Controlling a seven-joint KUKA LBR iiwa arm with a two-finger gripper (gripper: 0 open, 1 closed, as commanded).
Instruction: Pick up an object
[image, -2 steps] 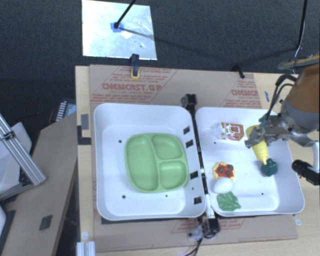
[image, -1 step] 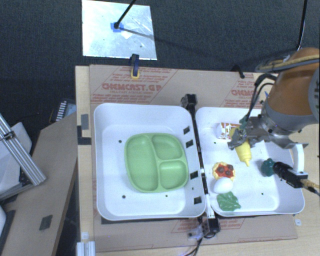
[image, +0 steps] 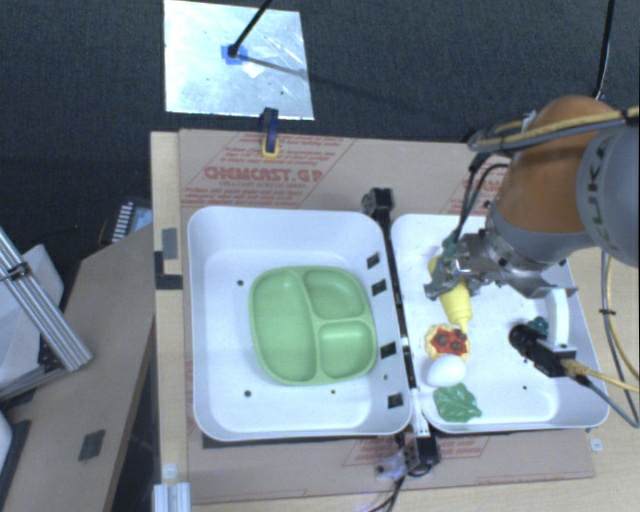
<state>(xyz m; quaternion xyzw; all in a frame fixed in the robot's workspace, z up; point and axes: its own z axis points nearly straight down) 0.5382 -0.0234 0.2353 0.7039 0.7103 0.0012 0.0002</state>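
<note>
Bench (image: 300, 160) is carrying a brown printed board, and two white bins are sitting on it side by side. Arm (image: 550, 190), grey with an orange upper part, is reaching in from the right and hanging over the far half of the right-hand bin (image: 500, 395).

Left-hand bin (image: 215, 250) is holding one green plate (image: 305, 325) with three compartments. The plate is lying flat near the bin's middle, a little toward the divider side.

Silvery sheet (image: 238, 58) is lying on the dark floor beyond the bench, well apart from both bins.

Gripper (image: 455, 275) is pointing down at the right-hand bin's inner side, close to the strip between the bins. From where I am standing, I cannot tell whether it is spread or pressed together, or whether it is pinching anything.

Yellow toy (image: 457, 306), long and tapered, is showing directly under the gripper, its upper end hidden by the metal, its lower end pointing toward the near edge.

Just beside that lower end, a red and yellow toy (image: 447, 342) is lying on the bin floor. A white egg (image: 447, 371) is touching it on the near side. A green leafy piece (image: 458, 403) is lying just beside the egg, nearest the front rim.
</note>
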